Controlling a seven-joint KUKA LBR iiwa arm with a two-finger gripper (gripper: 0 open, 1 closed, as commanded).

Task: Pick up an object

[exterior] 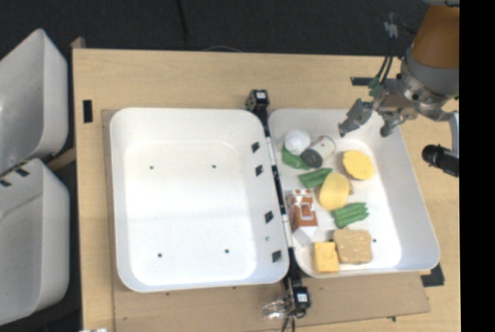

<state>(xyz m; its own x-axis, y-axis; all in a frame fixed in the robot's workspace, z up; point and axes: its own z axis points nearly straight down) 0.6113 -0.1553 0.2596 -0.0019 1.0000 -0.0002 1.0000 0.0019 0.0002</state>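
Observation:
My gripper (370, 123) hangs over the far edge of the right bin (410, 207), fingers spread open and nothing between them. Below it in the bin lie a yellow round piece (358, 165), a pale yellow oval (335, 191), a white ball (296, 141), a white cylinder (324, 145) and a dark grey lump (312, 158). Green pods (349, 213) (315, 176) (291, 159), a brown-and-white packet (302, 207), a yellow cube (326, 256) and a tan bread slice (353, 245) lie nearer the front.
The left bin (186, 195) adjoins the right one along a hinged divider (272, 191). A black fixture (257, 99) sits at the divider's far end. White chair-like shapes (27, 168) stand off the bench's left side.

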